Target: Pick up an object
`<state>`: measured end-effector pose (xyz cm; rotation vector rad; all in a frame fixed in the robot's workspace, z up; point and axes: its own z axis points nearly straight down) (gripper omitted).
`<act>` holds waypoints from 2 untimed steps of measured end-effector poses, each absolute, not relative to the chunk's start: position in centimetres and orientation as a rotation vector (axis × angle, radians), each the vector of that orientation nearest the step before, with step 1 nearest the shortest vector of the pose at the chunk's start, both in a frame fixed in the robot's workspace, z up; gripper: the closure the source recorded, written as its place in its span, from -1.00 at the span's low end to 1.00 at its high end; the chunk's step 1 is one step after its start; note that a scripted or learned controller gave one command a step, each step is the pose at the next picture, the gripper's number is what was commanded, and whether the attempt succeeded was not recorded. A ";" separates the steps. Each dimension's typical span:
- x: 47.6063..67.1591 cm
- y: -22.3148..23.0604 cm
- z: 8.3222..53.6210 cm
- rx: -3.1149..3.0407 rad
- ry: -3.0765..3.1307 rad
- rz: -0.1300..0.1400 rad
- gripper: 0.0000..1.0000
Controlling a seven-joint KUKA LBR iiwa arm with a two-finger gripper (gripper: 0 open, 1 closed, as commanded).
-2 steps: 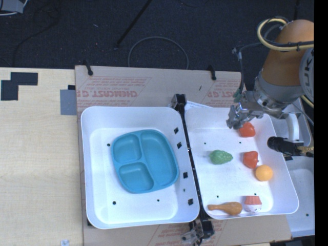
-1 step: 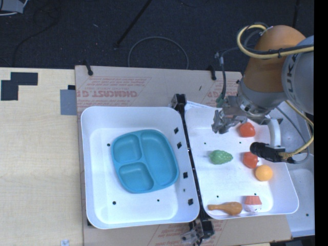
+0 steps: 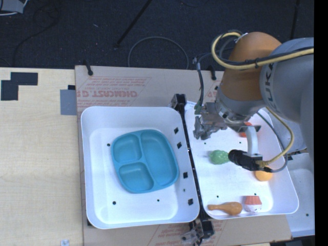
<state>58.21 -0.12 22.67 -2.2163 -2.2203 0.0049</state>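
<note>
Arm (image 3: 266, 81): reaching in over the right bin (image 3: 287, 209), its orange band sitting above the wrist.
Gripper (image 3: 201, 131): hanging near the right bin's upper left corner, close to the divider between the two bins; how far it is opened cannot be told, and nothing is showing in its grasp.
Green object (image 3: 219, 157): lying on the right bin's floor, just below and to the right of the gripper, apart from it.
Orange-yellow object (image 3: 263, 175): resting in the right bin, right of the green object.
Tan drumstick-shaped toy (image 3: 225, 207): lying along the right bin's lower edge.
Red-and-white object (image 3: 252, 203): sitting just beside the toy, to its right.
Blue divided plate (image 3: 144, 160): lying in the left bin (image 3: 97, 122), well apart from the gripper.
</note>
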 end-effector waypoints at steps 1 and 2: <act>57.2 5.6 22.3 -2.216 -2.221 0.005 1.00; 57.3 10.3 21.6 -2.215 -2.223 0.003 1.00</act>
